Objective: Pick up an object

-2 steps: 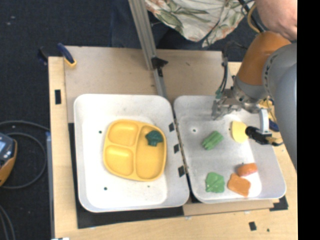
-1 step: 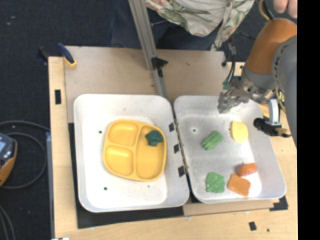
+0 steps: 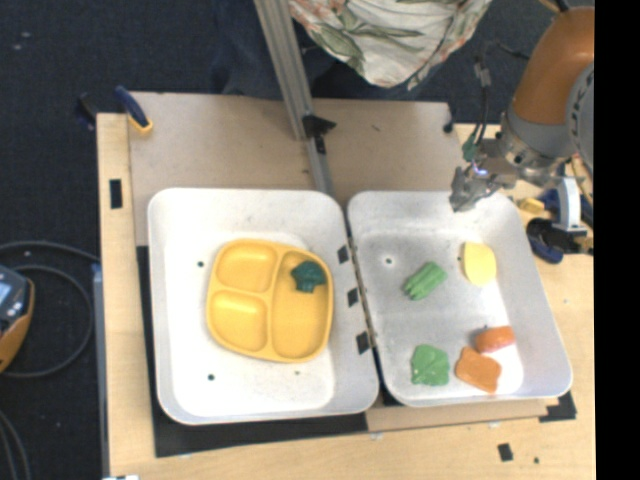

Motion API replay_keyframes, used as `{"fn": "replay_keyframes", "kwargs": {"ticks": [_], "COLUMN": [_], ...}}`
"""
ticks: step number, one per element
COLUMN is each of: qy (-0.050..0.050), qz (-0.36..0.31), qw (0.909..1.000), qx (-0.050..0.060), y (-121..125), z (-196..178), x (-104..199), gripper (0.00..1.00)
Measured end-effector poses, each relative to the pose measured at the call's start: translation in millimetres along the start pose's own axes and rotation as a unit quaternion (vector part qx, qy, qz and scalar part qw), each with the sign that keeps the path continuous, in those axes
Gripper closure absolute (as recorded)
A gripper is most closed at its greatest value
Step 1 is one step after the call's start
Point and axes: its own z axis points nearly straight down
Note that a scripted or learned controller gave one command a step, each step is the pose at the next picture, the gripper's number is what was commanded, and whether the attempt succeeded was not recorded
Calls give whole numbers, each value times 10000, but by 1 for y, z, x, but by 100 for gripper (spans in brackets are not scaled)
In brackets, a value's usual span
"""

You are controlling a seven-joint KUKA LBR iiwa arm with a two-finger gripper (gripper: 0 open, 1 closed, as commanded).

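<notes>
The right bin [image 3: 400,223] holds a ridged green piece [image 3: 425,280], a yellow piece [image 3: 479,263], a flat green piece [image 3: 430,365], an orange block [image 3: 478,369] and a red-orange piece [image 3: 494,339]. My gripper [image 3: 466,194] hangs over the bin's far edge, above and a little left of the yellow piece. Nothing shows between its fingers. In the left bin [image 3: 180,368] a yellow divided plate [image 3: 262,303] carries a dark green broccoli piece [image 3: 308,276] in its right compartment.
A slanted metal post [image 3: 295,88] rises from the bench behind the two bins. A blue and yellow clamp [image 3: 135,110] sits at the bench's far left corner. Patterned cloth [image 3: 380,13] hangs at the top.
</notes>
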Motion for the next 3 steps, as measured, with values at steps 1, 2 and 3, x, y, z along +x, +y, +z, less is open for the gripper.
{"fn": "replay_keyframes", "kwargs": {"ticks": [1,2,3], "qy": [-6,4,10], "qz": [-6,-8,6], "qw": [10000,10000,10000], "qx": [-54,-1,14], "y": [-10,-22,-41], "z": [-5,-4,-4], "x": [57,97,144], "gripper": [100,100,100]}}
